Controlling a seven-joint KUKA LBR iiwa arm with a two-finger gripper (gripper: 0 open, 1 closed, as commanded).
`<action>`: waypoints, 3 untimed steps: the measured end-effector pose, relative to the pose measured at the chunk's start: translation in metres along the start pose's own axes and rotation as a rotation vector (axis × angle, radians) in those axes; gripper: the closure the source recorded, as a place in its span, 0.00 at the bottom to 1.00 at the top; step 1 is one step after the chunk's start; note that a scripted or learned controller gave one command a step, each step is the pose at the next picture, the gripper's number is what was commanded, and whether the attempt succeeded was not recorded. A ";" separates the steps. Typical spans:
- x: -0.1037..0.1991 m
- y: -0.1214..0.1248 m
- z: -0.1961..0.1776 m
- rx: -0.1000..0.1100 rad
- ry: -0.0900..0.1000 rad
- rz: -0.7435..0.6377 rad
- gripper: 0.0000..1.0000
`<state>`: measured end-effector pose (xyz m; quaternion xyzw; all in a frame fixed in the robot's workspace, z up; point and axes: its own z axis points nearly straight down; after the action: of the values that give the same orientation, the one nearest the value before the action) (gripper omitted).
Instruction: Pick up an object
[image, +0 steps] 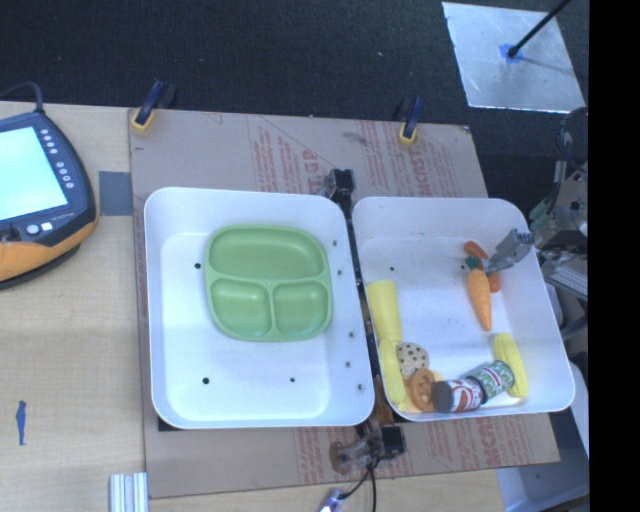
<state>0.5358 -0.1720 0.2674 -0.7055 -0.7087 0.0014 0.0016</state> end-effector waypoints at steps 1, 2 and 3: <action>-0.035 0.061 0.088 0.002 -0.001 -0.002 0.00; -0.018 0.058 0.156 0.001 -0.001 -0.002 0.00; -0.028 0.021 0.079 -0.002 0.000 0.002 0.00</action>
<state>0.5567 -0.2003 0.1885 -0.7061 -0.7081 0.0008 0.0007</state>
